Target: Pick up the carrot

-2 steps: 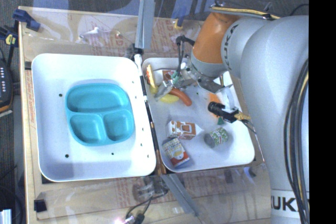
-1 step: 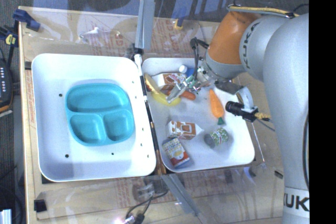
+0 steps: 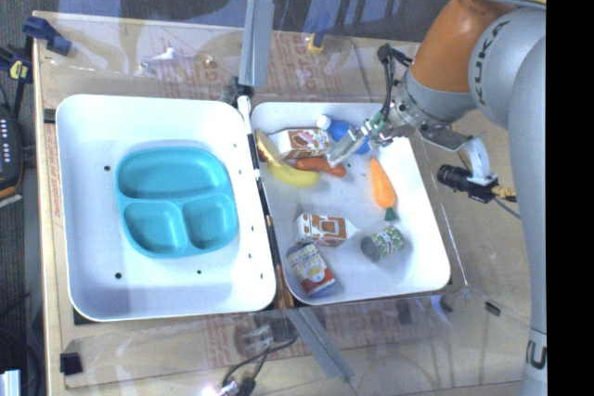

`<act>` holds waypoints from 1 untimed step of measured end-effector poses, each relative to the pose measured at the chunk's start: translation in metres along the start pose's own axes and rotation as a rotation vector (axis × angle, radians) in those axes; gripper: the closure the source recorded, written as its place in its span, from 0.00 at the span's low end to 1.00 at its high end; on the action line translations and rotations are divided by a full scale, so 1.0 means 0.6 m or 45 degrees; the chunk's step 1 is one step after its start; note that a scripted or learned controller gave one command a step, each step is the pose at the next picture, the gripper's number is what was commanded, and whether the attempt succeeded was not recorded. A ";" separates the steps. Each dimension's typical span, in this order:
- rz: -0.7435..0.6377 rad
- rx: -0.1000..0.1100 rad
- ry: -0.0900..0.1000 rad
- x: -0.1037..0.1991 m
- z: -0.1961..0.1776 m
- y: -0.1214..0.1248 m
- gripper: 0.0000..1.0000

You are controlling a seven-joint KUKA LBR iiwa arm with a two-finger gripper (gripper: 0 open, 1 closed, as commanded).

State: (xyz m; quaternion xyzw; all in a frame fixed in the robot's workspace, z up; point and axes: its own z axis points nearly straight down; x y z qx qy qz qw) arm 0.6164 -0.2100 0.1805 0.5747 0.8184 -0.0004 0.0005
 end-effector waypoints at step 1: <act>0.000 0.000 0.000 0.000 0.000 0.000 0.00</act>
